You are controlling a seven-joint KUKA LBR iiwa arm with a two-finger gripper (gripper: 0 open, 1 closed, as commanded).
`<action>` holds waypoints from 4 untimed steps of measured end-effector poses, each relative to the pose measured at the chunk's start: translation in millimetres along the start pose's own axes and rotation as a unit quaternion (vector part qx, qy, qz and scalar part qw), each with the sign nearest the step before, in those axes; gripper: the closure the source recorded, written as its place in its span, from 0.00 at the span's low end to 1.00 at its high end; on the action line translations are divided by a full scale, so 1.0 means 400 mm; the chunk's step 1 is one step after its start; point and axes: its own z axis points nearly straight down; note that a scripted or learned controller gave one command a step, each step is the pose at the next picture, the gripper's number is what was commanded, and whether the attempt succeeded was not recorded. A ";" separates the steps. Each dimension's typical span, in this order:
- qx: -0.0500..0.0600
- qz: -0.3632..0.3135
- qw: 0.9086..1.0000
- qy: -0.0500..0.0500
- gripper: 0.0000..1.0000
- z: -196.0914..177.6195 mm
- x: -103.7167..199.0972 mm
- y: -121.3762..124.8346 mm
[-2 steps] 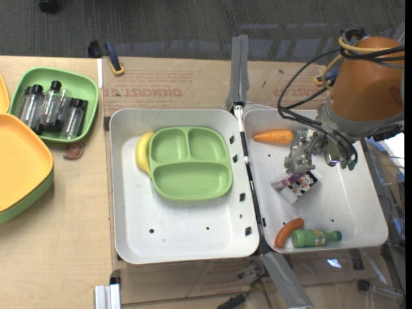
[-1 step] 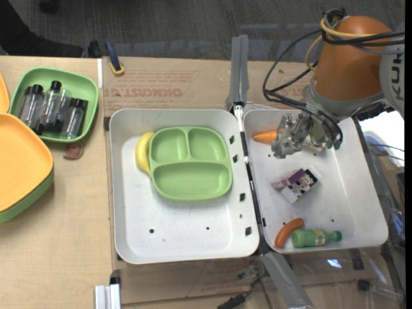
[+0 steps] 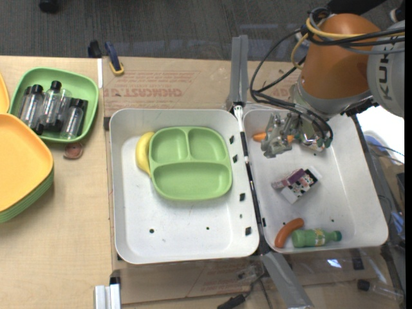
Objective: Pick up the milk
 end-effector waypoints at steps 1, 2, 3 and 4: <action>0.000 0.077 0.997 0.001 1.00 0.000 0.150 -0.051; 0.000 0.049 0.999 0.000 1.00 -0.220 0.027 0.025; 0.000 -0.118 0.993 0.001 1.00 0.001 0.061 -0.005; 0.000 -0.240 0.971 -0.001 1.00 -0.001 -0.129 0.008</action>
